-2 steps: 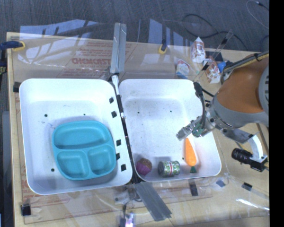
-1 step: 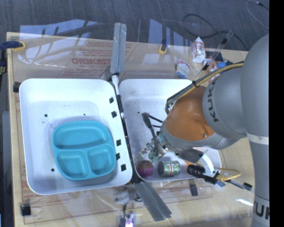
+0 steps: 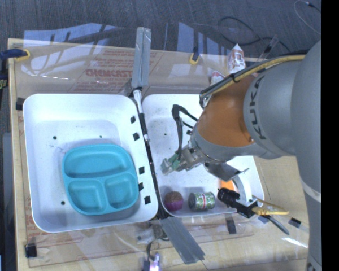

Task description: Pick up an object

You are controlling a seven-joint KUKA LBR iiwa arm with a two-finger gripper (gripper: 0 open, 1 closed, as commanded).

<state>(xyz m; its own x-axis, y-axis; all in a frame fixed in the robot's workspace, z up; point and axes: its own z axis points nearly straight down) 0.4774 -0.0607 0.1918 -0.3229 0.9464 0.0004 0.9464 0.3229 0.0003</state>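
1. Where the right bin [image 3: 161, 117] meets its near wall, a dark red ball [image 3: 173, 200] and a green can [image 3: 202, 200] lie side by side. The ball is to the left and the can lies on its side just beside it.
2. A little farther in and to the right, an orange thing [image 3: 227, 184] shows partly from under the arm; its shape cannot be told.
3. Above the ball, near the middle of the same bin, the gripper [image 3: 174, 164] hangs low over the white floor, apart from ball and can. Whether it is wide or narrow cannot be told, since its tip is blurred, and nothing can be seen held in it.
4. In the left bin [image 3: 45, 123], a blue tray [image 3: 96, 176] with three compartments lies flat toward the near right corner.
5. The grey arm [image 3: 271, 112], with its orange band [image 3: 226, 117], reaches in from the right across the right bin's far half.
6. Farthest off, a clear sheet [image 3: 73, 72] with red lettering covers the bench [image 3: 14, 83], and a blue clamp [image 3: 11, 53] grips its far left corner.
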